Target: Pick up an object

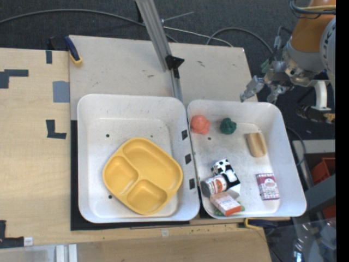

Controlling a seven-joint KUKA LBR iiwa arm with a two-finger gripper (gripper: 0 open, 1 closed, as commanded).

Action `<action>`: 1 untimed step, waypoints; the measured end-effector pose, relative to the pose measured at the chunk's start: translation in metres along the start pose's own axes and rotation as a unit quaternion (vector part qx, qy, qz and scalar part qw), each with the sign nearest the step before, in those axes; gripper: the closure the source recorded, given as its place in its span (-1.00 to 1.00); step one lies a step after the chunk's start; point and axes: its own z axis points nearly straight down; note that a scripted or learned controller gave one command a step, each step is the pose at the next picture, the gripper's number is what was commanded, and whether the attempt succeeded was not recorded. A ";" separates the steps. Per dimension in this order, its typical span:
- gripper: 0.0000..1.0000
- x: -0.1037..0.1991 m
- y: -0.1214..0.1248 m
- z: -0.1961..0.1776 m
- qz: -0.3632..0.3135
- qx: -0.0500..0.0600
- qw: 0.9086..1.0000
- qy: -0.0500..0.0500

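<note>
The tool (263, 90) hovers past the right bin's (289, 146) one-o'clock corner, fingers apart and holding nothing; a green lump (228, 126) lies at its seven o'clock.

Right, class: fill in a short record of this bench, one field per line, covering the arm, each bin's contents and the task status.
arm: gripper open, above the right bin's far rim
left bin: yellow divided plate
right bin: orange ball, green lump, tan block, cow toy, small can, two small boxes
task status: nothing held between the jaws
</note>
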 end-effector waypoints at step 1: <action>-1.00 0.000 0.000 0.000 0.000 0.000 1.000 0.000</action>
